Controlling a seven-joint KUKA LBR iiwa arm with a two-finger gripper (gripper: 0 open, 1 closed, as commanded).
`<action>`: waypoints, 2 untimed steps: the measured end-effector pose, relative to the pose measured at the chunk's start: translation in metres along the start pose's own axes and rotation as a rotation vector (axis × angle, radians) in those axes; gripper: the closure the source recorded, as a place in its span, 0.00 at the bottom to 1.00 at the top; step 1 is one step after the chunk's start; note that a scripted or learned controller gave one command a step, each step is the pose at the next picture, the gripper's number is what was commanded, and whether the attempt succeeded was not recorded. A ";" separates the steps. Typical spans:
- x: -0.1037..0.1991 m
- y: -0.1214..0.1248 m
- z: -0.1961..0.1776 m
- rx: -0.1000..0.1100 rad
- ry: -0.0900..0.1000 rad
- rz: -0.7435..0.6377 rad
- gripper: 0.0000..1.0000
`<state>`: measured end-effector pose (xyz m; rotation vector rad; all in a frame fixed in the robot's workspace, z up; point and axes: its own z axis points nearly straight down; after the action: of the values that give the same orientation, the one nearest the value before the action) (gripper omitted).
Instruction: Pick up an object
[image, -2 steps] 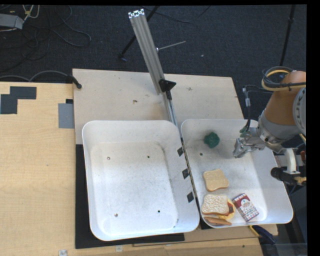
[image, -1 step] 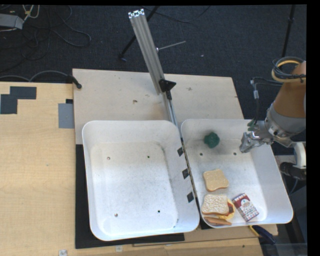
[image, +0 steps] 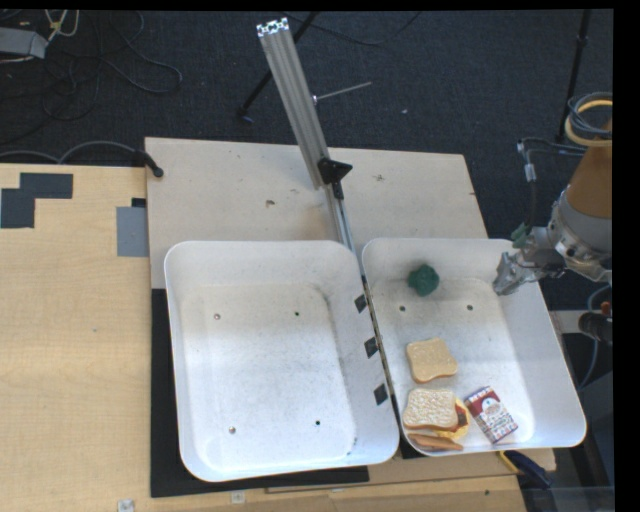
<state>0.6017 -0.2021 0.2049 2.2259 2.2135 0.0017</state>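
Two shallow white bins sit side by side on the bench, the left bin (image: 190, 300) bare white inside and the right bin (image: 545, 360) carrying every loose thing. A small dark green ball (image: 424, 279) lies near the right bin's far edge, a little toward the wall it shares with the left bin. A single slice of bread (image: 431, 359) rests near the middle of that bin, close to the shared wall. Toward the near edge lies a sandwich (image: 435, 416), its top slice over orange and red filling, tucked into the near corner by the shared wall. Just beside it, toward the bin's right edge, a small red and white packet (image: 491, 413) lies tilted. The gripper (image: 505, 275) hangs over the right bin's far right corner, well apart from the ball and the bread, with nothing seen between its tips; whether it is parted or closed cannot be told from this slant. A grey metal rail (image: 300, 110) slants up from the bench's far side.
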 end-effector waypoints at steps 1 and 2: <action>-0.001 0.001 -0.046 -0.001 0.000 -0.006 1.00; 0.041 -0.006 -0.048 0.005 0.003 -0.008 1.00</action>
<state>0.5962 -0.1606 0.2526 2.2207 2.2267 -0.0002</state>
